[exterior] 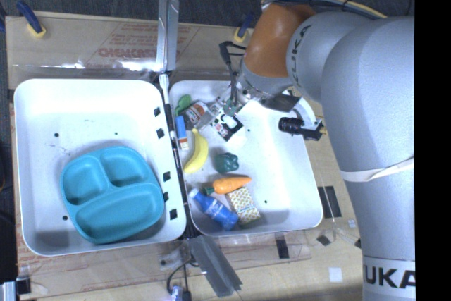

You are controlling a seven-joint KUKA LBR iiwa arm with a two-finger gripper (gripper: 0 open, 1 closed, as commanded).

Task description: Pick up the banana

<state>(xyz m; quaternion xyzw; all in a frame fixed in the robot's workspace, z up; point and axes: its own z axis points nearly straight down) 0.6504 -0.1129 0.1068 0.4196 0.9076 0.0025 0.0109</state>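
Note:
The yellow banana [196, 154] lies curved along the left wall of the right bin [296, 180], just below a small bottle. My gripper [227, 118] hangs over the upper middle of that bin, up and to the right of the banana, a short gap away from it. Its black and white tip sits near a small brown-and-white item [199, 112]. The wrist above hides the fingers, and nothing yellow shows at the tip.
The right bin also holds a green object [185, 103], a dark green pepper-like piece [227, 162], an orange carrot [231, 185], a blue bottle [213, 211] and a patterned packet [244, 205]. A blue divided tray [113, 192] lies in the left bin [42, 116].

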